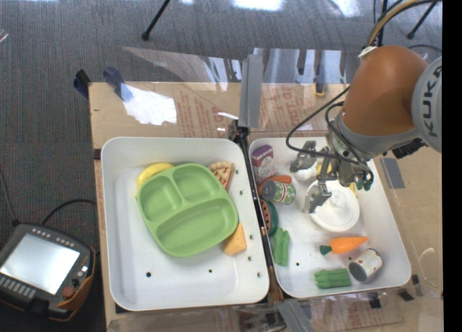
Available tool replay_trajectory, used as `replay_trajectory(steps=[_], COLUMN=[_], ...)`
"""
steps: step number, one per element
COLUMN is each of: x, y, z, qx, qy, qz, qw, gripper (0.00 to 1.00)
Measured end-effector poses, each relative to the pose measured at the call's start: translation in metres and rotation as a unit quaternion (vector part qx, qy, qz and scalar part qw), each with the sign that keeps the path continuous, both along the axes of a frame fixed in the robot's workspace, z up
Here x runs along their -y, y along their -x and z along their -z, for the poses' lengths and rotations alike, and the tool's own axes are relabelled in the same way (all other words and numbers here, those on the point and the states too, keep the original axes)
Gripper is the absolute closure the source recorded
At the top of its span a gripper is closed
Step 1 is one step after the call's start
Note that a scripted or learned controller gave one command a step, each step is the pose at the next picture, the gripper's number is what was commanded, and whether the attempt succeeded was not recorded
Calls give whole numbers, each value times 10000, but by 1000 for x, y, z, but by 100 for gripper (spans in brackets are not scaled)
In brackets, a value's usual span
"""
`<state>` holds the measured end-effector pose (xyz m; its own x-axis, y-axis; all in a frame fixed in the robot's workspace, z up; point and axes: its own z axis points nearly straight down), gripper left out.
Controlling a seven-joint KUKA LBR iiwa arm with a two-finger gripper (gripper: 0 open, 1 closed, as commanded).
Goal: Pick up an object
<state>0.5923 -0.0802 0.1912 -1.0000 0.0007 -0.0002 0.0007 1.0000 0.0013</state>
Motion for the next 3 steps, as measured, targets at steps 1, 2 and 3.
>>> replay_trajectory(steps=[1,2,3], x=[5,78,103], y=[16,64,115], z=[69,107,103], qx=[-18,-34,8], qy=[6,13,-2], qz=[2024,2081,1887], qw=[9793,9781,9820], gripper=[0,0,0])
